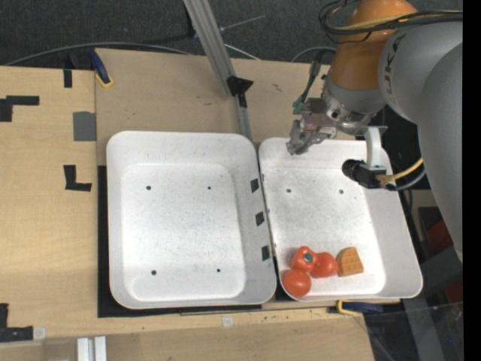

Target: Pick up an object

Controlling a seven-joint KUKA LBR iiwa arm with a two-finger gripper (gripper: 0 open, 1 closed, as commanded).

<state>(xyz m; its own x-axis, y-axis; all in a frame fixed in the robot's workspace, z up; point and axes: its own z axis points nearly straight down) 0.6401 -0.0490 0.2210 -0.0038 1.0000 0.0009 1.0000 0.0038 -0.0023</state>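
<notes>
Sitting in the near corner of the right bin (391, 224), the red toys (308, 268) and a tan block (349, 262) look small, light, stiff and probably smooth plastic. The block, just beside the reds, offers flat sides for a pinch; the rounded reds may slip. The gripper (299, 143) hovers over the far rim, well apart; its grip state I cannot tell.

High slanted view over bins (188, 145)
</notes>
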